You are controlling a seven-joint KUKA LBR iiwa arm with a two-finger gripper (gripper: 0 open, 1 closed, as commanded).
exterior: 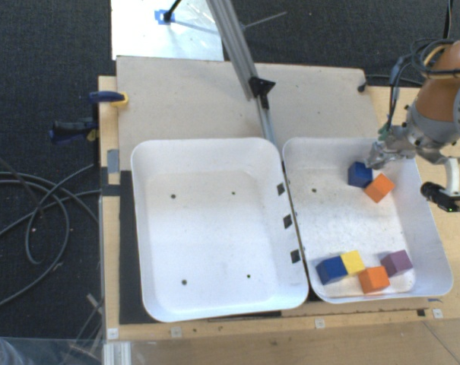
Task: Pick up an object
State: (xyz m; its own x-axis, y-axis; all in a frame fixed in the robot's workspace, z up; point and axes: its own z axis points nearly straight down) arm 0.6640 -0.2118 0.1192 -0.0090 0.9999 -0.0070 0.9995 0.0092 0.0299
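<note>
The right bin point(435, 238) holds several small blocks. A blue block point(359, 175) and an orange block point(379, 188) lie side by side near its far right corner. Along its near edge sit a blue block point(331, 269), a yellow block point(353, 261), an orange block point(374, 279) and a purple block point(397, 262). My gripper point(379, 157) hangs over the far right part of this bin, just above and right of the upper blue block. Nothing shows between its fingers.
The left bin point(207, 154) lies beside the right one, joined by black clips point(287, 221). A slanted metal pole point(237, 44) crosses above the bench's far side. A clamp point(108, 97) sits at the bench's left edge; cables lie on the floor at left.
</note>
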